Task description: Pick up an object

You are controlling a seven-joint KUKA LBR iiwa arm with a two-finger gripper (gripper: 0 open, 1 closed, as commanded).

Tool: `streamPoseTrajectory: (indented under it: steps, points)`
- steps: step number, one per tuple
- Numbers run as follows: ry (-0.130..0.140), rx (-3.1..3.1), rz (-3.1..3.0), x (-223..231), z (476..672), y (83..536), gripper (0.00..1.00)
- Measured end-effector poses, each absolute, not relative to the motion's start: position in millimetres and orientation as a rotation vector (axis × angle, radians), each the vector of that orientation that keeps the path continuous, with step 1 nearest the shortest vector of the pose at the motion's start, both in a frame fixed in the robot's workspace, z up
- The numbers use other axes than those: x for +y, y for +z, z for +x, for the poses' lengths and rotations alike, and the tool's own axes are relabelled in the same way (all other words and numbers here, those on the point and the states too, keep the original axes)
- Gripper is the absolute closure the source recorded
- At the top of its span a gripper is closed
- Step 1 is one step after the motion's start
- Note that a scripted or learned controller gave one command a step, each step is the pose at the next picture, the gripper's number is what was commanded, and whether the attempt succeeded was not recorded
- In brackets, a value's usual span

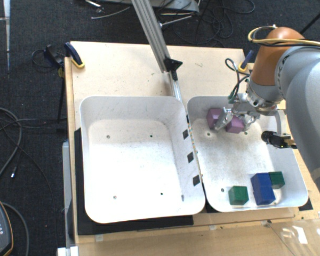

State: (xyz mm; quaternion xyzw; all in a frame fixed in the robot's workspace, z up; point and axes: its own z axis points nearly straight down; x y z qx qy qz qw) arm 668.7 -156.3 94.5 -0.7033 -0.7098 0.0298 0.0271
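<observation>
The arm (296, 84) reaches in from the right, and its gripper (236, 117) sits low over the far end of the right bin (240, 159). Two purple blocks lie there: one (214, 116) just left of the gripper, the other (235, 125) directly beneath it. The metal fingers (222, 122) stand at the sides of this second block, touching or just beside it; whether they actually clamp it cannot be told, and the block appears to rest on the bin floor. At the near end of the same bin, a green block (238, 195) lies to the left, a blue block (263, 189) just to its right, and a smaller dark green block (277, 179) touches the blue one at its far right side. The left bin (133, 159) stands beside the right one, their rims meeting.
</observation>
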Motion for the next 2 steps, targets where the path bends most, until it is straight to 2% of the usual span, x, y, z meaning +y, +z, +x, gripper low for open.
streamPoseTrajectory:
  steps: [1, 2]
  points:
    - [0.091, -2.188, -2.175, -157, 667.4, 103, 1.00]
    - [-0.011, -2.234, -2.216, -84, 659.4, 201, 1.00]
